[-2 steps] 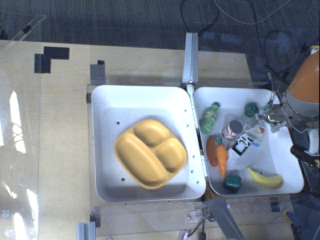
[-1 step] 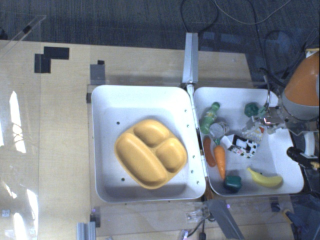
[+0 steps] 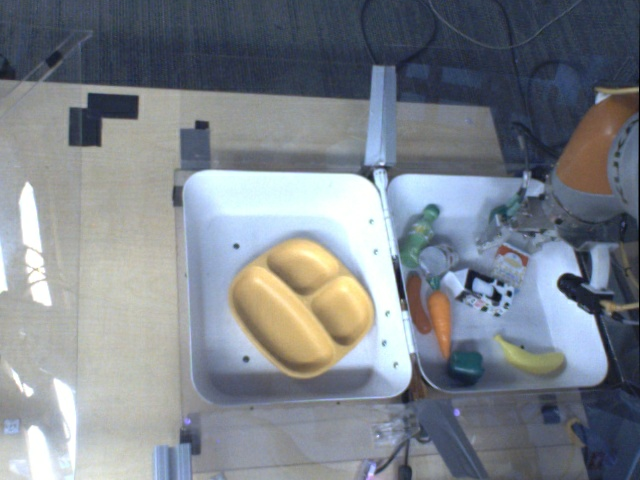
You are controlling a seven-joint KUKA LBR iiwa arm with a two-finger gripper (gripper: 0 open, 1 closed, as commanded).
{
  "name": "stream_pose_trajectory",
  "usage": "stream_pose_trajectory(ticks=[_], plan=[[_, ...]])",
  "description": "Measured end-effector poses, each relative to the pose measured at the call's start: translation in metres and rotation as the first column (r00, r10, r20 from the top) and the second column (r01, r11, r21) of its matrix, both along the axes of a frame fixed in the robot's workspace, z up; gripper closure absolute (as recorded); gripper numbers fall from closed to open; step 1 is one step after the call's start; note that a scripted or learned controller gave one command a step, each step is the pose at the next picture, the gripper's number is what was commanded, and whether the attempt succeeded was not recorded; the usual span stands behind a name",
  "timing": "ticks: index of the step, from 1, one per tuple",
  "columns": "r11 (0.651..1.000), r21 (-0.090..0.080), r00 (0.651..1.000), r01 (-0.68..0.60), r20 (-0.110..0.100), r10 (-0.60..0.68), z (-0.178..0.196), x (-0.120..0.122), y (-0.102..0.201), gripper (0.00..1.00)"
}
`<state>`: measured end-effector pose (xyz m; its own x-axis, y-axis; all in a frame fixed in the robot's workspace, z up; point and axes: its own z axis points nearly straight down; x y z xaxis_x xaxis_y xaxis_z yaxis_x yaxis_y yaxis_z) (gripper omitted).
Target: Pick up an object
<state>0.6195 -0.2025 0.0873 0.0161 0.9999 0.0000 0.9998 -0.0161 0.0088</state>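
Note:
The right bin (image 3: 590, 373) holds several small objects: a green bottle (image 3: 420, 226), a grey can (image 3: 437, 260), an orange carrot (image 3: 440, 323) beside a thinner red-orange piece (image 3: 418, 303), a black-and-white box (image 3: 486, 290), a red-and-white packet (image 3: 511, 260), a banana (image 3: 530, 356) and a dark green object (image 3: 465, 365). My gripper (image 3: 512, 213) reaches in from the right over the bin's back part, just above the red-and-white packet. I see nothing lifted in it.
The left bin (image 3: 215, 208) holds a large yellow bun-shaped object (image 3: 300, 303). A metal divider post (image 3: 381, 118) stands between the bins at the back. The arm's orange band (image 3: 590, 153) hangs over the right bin's far right edge.

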Motion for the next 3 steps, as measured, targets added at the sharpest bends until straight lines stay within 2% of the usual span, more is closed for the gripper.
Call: stream_pose_trajectory(ticks=[1,2,3], plan=[[0.978,0.0,0.978,-0.207,-0.015,0.207,0.0,0.013,0.039,0.0],[0.98,0.008,0.98,-0.199,-0.018,0.199,-0.001,0.048,-0.001,0.0],[0.979,-0.005,0.979,-0.206,-0.001,0.206,0.013,0.053,-0.001,1.0]])
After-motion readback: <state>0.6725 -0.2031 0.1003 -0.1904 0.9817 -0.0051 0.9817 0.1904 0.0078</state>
